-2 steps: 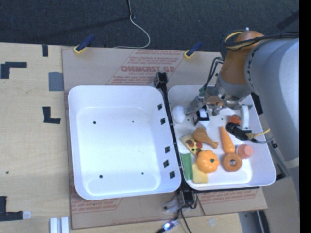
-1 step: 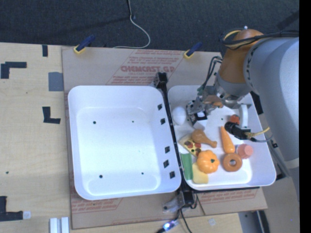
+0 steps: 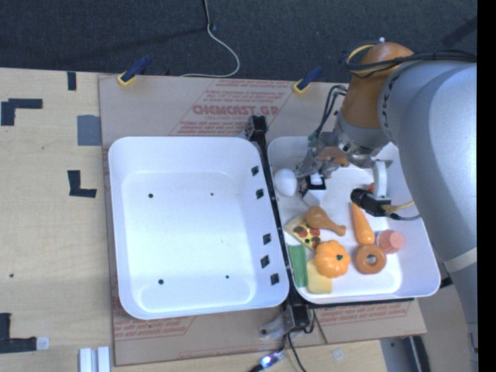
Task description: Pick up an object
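My gripper (image 3: 311,178) hangs low in the right bin (image 3: 415,281), near its back left part. Just left of it lies a white egg (image 3: 286,182), close to the fingers; whether they touch it I cannot tell. Nearer the front lie a chicken drumstick (image 3: 324,220), a pizza slice (image 3: 301,232), an orange pumpkin (image 3: 332,258), a carrot (image 3: 362,223), a brown doughnut (image 3: 370,260), a pink round piece (image 3: 391,241), a green piece (image 3: 297,263) and a yellow piece (image 3: 319,284).
The left bin (image 3: 124,208) stands beside the right one, with a black divider (image 3: 267,200) between them. The grey arm (image 3: 434,146) covers the right bin's far right side. A cable (image 3: 217,29) runs across the back of the bench.
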Robot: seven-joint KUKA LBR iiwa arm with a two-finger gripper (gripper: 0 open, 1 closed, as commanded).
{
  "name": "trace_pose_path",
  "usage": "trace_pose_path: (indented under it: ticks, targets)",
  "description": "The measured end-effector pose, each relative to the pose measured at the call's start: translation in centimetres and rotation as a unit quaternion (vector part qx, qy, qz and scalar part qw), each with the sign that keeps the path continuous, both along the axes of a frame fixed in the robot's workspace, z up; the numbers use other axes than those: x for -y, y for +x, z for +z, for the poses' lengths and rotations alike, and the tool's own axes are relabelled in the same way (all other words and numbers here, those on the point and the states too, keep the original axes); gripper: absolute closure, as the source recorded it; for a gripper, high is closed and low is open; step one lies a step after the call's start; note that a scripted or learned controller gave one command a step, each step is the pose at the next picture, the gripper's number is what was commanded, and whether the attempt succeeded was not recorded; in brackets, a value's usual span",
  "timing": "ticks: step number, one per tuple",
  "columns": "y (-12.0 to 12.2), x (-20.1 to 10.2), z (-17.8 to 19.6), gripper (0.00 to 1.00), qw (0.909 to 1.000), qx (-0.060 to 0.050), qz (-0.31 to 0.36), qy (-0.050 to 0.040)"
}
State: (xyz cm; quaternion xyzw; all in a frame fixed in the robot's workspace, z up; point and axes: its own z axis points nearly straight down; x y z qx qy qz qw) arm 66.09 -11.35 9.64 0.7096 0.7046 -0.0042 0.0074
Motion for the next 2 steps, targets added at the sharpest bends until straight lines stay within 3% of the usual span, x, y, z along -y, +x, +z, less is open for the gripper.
trace_pose_path:
  ticks: [1, 2]
  targets:
    - [0.6, -0.2, -0.3, 1.0, 1.0, -0.009, 0.0, -0.0043]
    - [-5.7, -2.6, 9.2, 1.0, 1.0, -0.003, 0.004, 0.0082]
